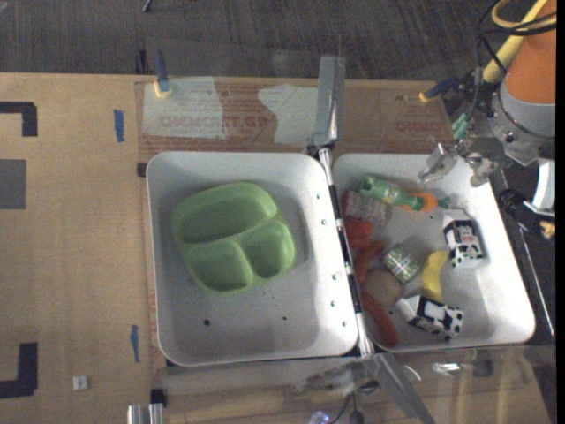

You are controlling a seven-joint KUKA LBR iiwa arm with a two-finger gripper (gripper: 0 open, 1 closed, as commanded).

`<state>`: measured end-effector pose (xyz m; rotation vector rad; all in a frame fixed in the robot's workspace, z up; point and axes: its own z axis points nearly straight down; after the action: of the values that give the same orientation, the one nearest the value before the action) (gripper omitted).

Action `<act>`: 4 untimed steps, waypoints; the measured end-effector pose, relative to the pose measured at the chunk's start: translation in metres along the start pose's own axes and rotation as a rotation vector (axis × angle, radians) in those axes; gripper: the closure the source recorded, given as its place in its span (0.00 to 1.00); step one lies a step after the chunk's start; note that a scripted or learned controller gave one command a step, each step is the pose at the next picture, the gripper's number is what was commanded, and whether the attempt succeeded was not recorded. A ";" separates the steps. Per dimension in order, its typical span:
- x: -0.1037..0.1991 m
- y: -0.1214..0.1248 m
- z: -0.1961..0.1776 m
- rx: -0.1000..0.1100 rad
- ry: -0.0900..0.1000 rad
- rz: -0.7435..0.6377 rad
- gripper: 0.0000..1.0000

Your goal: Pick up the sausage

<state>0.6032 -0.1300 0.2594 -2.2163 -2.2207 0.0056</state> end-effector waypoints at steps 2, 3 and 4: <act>0.116 -0.070 0.078 0.001 0.000 -0.274 0.00; 0.072 -0.123 0.079 0.001 0.001 -0.249 0.00; 0.137 -0.073 0.074 -0.002 -0.001 -0.261 0.00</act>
<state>0.5295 0.0065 0.1854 -1.9092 -2.4916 0.0040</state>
